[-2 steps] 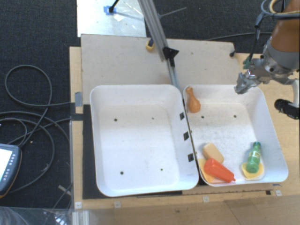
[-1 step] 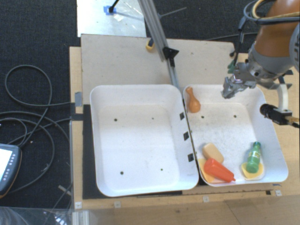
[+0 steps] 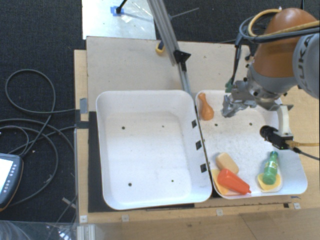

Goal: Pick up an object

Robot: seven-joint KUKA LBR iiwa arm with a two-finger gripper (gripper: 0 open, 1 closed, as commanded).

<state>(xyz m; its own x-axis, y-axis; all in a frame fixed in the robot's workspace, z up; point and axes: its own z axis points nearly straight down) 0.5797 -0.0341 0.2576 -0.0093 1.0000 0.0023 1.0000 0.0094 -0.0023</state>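
White bins sit side by side; the left bin (image 3: 145, 149) lies well to the gripper's left. Just left of the gripper (image 3: 231, 108), in the right bin (image 3: 300, 181), lies an orange drumstick toy (image 3: 205, 107). Below it: a tan block (image 3: 227, 162), red carrot (image 3: 233, 181), green bottle (image 3: 270, 167). Whether the fingers are apart or together, I cannot tell. Nothing looks picked up yet; the grasp remains to be done.

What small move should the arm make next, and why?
Probably shift a little toward the left bin and lower onto the orange drumstick-shaped toy. The gripper hangs over the right bin with nothing between its fingers, and that toy lies closest, just beside it near the dividing wall. The other toys sit at the near edge.
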